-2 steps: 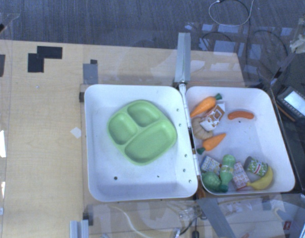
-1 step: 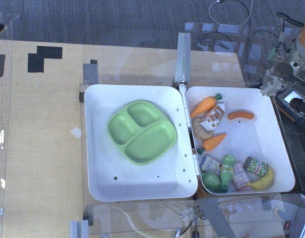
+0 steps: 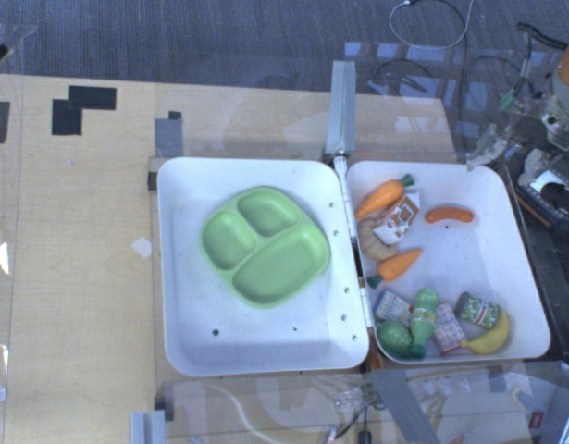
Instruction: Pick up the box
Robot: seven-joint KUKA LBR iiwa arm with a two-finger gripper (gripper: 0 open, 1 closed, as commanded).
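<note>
Fingers unseen, box point(image 3: 398, 220) label unreadable, in right bin point(image 3: 520, 248)

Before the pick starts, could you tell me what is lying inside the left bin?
The left bin holds a green divided plate, lying flat with three bare compartments. Whatever sits beneath the plate is covered, so I cannot tell.

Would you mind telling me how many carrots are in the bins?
2. One orange toy carrot lies at the right bin's upper left; the other orange toy carrot lies below it, mid-left. None seems hidden.
</note>
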